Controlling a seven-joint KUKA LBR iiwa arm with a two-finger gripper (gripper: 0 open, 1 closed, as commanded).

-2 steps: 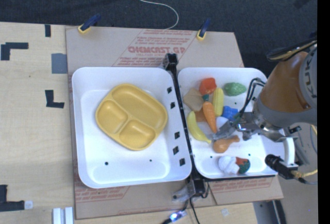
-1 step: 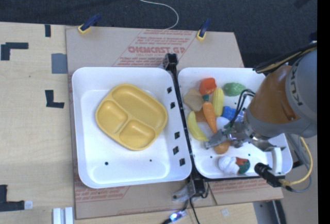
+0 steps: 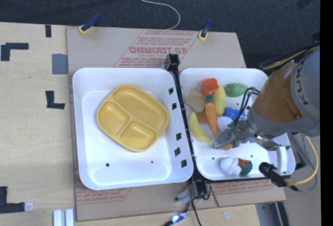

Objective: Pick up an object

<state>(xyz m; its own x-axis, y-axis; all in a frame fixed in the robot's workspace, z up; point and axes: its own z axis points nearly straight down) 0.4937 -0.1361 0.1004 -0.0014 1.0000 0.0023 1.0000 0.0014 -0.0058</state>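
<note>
1. The tool (image 3: 227, 139) sat low in the right-hand bin (image 3: 208, 168), at the near edge of a cluster of toy foods; whether it was open or closed could not be told, as dark linkage and the wrist blurred its tip.
2. The closest candidates lay just to the tool's left in the view: a toy carrot (image 3: 210, 117) with its long axis running roughly away from the camera toward the far rim, and a yellow banana (image 3: 198, 128) curving beside it, nearer the divider (image 3: 179, 110) between bins.
3. A blue piece (image 3: 232, 113) lay just beyond the tool, and a yellow corn-like piece (image 3: 220, 99), a red-orange piece (image 3: 209, 86) and a green one (image 3: 235, 89) lay farther off toward the far rim.
4. On the tool's near side, a white-and-red toy (image 3: 234, 166) rested apart from the cluster, close to the bin's near rim.
5. Judged from this, a grasp across the carrot's narrow width looked most feasible, though neighbours touching it left little room.
6. The left bin (image 3: 83, 116) held a yellow divided plate (image 3: 132, 117), well apart.
</note>
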